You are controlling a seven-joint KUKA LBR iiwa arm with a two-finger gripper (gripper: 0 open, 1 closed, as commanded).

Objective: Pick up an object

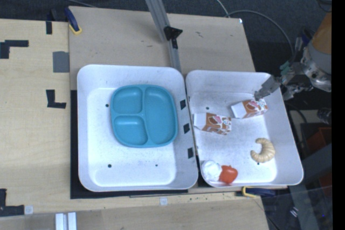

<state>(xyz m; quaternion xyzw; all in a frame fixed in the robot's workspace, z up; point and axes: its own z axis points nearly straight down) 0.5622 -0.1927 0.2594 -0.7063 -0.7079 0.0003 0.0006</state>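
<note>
The right bin (283, 132) holds several small items. A white and orange carton (249, 109) lies near its upper right. A brown and white packet (215, 123) lies left of it. A tan croissant (263, 150) rests toward the lower right. A red toy fruit (228, 174) sits next to a white lump (212, 171) at the front edge. My gripper (276, 92) hangs over the bin's upper right corner, just above and right of the carton. It is open, with nothing between its fingers.
The left bin (91, 132) holds a teal divided plate (144, 116). A grey metal pole (156, 2) slants down to the bins' shared back edge. Cables run across the dark floor behind the bench.
</note>
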